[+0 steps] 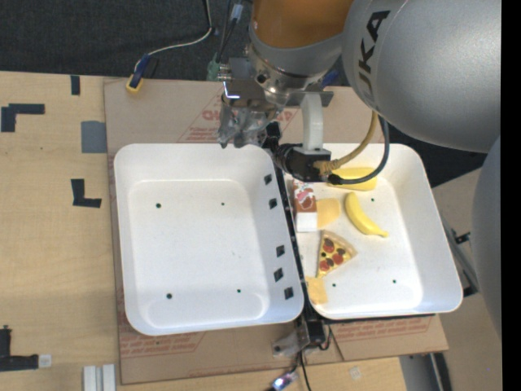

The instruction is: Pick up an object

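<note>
Objects for pickup lie in the right bin; none is held between the gripper's parts as far as the view shows. Proceeding from the left of the camera view:

1. Bench surface. A cardboard sheet lies under both bins. Dark tape marks sit on the wooden bench top to the left of it.

2. Left bin. This shallow white bin holds small dark dots on its floor. Its right wall touches the left wall of the right bin along a central seam.

3. Gripper. The gripper hangs over the far right corner of the left bin, just at the rim. Whether it is released or clenched cannot be told; the mechanism is dark and cluttered.

4. Right bin contents, clustered along the bin's left side:
   - A small white block with a red print, near the seam.
   - A pale yellow cheese wedge, touching the block's right side.
   - A pizza slice, just below the wedge.
   - A small yellow piece, near the pizza slice's tip.
   - A banana, to the right of the wedge.
   - A second yellow item at the far side, partly hidden by a cable and the arm.

5. Arm. The grey arm with its orange band occupies the upper right, above the right bin.
</note>
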You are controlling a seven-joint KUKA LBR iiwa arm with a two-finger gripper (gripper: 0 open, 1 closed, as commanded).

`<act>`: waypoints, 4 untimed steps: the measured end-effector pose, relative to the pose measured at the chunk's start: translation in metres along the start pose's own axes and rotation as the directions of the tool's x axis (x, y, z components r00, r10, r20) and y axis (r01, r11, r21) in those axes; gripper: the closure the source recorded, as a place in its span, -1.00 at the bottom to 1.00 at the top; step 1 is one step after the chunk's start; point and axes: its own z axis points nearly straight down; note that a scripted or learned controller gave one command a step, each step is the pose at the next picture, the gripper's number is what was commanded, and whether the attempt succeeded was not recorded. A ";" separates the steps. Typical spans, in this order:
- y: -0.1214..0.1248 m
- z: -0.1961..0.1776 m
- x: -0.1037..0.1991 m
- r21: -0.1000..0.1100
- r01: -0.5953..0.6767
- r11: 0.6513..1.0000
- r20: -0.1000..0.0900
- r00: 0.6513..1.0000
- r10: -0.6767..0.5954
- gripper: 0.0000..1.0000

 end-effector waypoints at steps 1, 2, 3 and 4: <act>0.048 0.153 0.010 -0.003 -0.005 1.000 0.002 1.000 0.005 1.00; 0.094 0.135 0.042 -0.022 -0.002 1.000 -0.004 1.000 0.002 1.00; 0.079 -0.018 0.027 -0.037 -0.004 0.999 -0.008 1.000 0.004 1.00; 0.091 0.164 0.044 -0.005 -0.003 1.000 0.002 1.000 0.003 1.00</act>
